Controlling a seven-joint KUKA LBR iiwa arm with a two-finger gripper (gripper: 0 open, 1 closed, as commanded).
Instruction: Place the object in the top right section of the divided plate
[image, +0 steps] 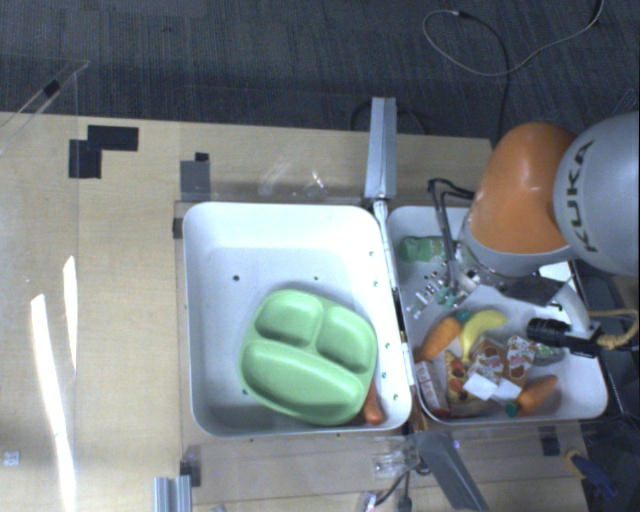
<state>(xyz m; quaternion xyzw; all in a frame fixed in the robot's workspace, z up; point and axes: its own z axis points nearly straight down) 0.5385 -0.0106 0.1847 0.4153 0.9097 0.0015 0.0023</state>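
In the camera view, the green divided plate (308, 355) lies tilted in the left white bin (230, 250), toward its lower right part. Its three sections hold nothing. A small orange thing (372, 408) (maybe a toy carrot) sits just beside the plate's lower right edge, against the wall of the bin.

The right bin (590, 400) holds a crowd of toy food: a carrot (438, 339) touching a yellow banana (481, 327), some printed packets (497, 360), a second carrot (536, 393) near the lower right corner, and a pale green item (422, 248) at the upper left. Which of these is the task's object, I cannot tell.

The grey arm with its orange band (518, 190) hangs over the right bin and covers its upper part. The gripper is hidden below the arm, so I cannot tell its state. A metal divider (381, 150) stands on the surface between the two bins
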